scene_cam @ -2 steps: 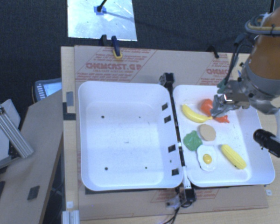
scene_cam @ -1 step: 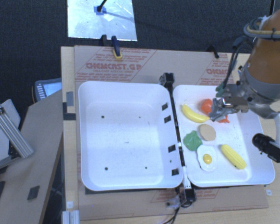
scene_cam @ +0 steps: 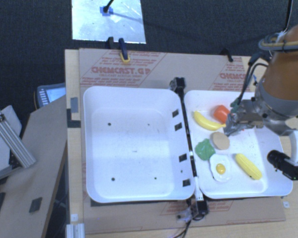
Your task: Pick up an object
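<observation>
right now the gripper (scene_cam: 230, 127) hangs low in the right bin (scene_cam: 275, 180), just above the tan round piece (scene_cam: 220, 141), between the banana (scene_cam: 207, 121) and orange piece (scene_cam: 220, 113); whether it grips anything, i cannot tell.

Right bin (scene_cam: 273, 182) holds banana (scene_cam: 207, 121), corn (scene_cam: 249, 166), egg (scene_cam: 220, 167); left bin (scene_cam: 134, 143) adjoins.

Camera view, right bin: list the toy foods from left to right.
Green vegetable → banana → fried egg → corn cob. The tan round piece and the orange-red piece overlap the others' span, so they are left out.
</observation>
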`<state>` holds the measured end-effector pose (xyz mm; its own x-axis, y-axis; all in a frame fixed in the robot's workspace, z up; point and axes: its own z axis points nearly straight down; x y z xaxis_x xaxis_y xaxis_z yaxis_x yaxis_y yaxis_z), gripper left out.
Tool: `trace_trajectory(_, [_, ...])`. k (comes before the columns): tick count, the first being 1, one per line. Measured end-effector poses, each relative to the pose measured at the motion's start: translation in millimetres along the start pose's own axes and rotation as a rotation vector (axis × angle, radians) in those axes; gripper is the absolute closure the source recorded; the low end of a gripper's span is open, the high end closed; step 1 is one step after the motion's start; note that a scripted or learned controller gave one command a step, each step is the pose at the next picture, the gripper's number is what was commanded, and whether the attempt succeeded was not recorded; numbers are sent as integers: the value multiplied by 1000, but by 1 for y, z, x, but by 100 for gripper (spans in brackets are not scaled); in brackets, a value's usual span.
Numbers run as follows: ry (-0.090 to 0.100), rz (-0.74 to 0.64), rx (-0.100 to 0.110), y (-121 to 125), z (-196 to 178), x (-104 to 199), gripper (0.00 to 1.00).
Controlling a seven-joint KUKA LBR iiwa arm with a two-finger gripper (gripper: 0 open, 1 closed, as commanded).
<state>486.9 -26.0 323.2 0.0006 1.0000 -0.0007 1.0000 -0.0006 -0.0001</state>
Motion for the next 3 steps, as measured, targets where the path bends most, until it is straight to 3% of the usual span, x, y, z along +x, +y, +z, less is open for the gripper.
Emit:
trace_trajectory(1, [1, -1, 0, 0, 36, -4, 100])
trace_trajectory(2, [1, -7, -3, 1, 33, 15, 100])
trace_trajectory(3, [-3, 7, -2, -1, 41, -73, 100])
